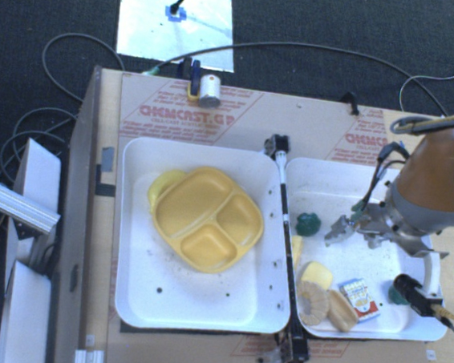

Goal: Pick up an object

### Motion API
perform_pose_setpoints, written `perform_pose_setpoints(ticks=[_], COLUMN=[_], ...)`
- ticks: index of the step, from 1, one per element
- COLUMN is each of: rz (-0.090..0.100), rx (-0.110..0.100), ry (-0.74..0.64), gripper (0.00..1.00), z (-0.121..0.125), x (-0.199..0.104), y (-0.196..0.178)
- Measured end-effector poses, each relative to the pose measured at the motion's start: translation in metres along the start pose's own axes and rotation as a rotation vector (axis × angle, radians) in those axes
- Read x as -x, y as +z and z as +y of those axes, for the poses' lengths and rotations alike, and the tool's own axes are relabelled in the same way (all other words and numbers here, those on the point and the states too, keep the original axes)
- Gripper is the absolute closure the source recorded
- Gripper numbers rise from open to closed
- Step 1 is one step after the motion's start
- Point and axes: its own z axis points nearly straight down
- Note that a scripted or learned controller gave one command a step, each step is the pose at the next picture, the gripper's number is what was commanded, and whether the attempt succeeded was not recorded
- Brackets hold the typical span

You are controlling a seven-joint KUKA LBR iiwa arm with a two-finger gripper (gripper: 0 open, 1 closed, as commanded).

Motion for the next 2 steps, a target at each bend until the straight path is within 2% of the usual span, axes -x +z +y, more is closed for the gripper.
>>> perform_pose_setpoints(ticks=[1, 2], rz=[-0.002, -0.001], rx=[0.001, 0.002], ry=[0.002, 0.0], gripper=[0.0, 0.0], z=[0.02, 0.07], x=[-0.019, -0.016], y=[0.059, 0.077])
